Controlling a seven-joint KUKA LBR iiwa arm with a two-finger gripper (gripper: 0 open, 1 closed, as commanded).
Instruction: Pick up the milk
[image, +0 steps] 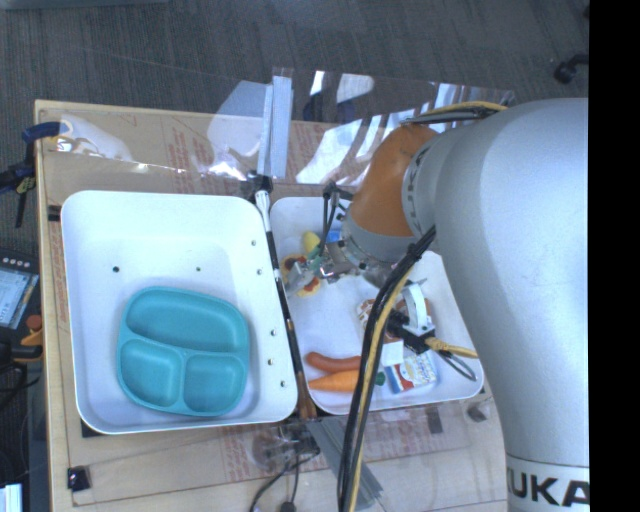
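The milk (412, 373) is a small white carton with red and blue print. It lies on its side in the front right corner of the right bin (330, 320), partly crossed by the arm's cables. My gripper (312, 264) hangs low over the bin's back left part, well away from the carton. It is among small yellow, red and orange items (303, 277). The grey arm and its orange band (385, 190) hide the back and right side of this bin.
A sausage (333, 360) and a carrot (335, 381) lie side by side at the right bin's front, just left of the milk. The left bin (100, 230) holds a teal divided plate (183, 350). Black and yellow cables (375, 340) hang across the right bin.
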